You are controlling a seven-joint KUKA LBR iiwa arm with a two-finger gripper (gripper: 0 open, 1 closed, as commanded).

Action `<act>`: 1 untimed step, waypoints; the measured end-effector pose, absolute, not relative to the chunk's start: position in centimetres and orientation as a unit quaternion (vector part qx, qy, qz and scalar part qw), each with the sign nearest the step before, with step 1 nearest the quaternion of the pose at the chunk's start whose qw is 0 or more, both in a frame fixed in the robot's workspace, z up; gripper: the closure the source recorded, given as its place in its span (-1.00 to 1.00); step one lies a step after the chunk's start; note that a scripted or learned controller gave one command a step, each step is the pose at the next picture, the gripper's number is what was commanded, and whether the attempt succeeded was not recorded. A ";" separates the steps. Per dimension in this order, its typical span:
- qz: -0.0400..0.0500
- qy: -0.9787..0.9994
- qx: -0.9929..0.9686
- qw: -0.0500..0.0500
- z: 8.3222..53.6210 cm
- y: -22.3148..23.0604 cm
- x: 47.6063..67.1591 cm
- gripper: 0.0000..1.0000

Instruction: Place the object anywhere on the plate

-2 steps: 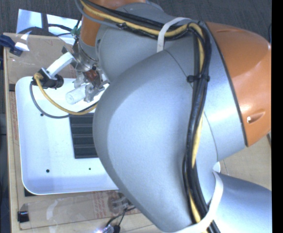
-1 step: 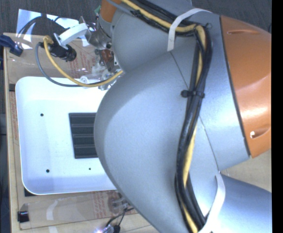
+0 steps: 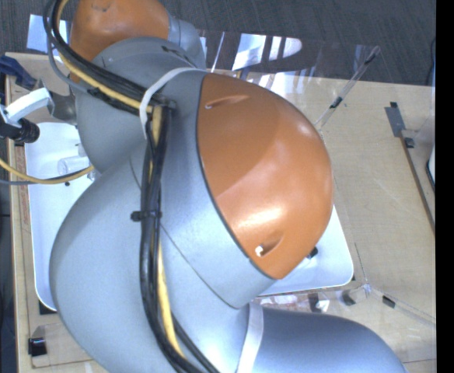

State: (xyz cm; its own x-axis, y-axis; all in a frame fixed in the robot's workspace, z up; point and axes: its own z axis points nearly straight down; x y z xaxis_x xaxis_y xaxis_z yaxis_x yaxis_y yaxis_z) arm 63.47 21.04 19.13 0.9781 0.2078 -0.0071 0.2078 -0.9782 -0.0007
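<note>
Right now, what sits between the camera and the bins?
The arm itself: in the camera view its grey body and orange band cover most of both bins, leaving white bin edges at left and lower right.

Pale wooden bench (image 3: 382,200) (dark carpet (image 3: 289,2))

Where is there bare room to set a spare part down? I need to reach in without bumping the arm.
The wooden bench right of the white bin lies bare, bordered by the bin's rim and thin rods. A slim strip of another white bin shows at left, hemmed by cables. The middle is crowded: the arm covers it.
</note>
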 end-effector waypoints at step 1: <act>-0.003 0.200 0.980 -0.002 27.9 17.7 61.5 1.00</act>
State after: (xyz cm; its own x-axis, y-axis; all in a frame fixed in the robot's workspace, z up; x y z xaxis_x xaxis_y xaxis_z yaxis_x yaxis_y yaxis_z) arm 61.52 17.68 27.91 0.9197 0.3926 -0.0045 0.3926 -0.9197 -0.0045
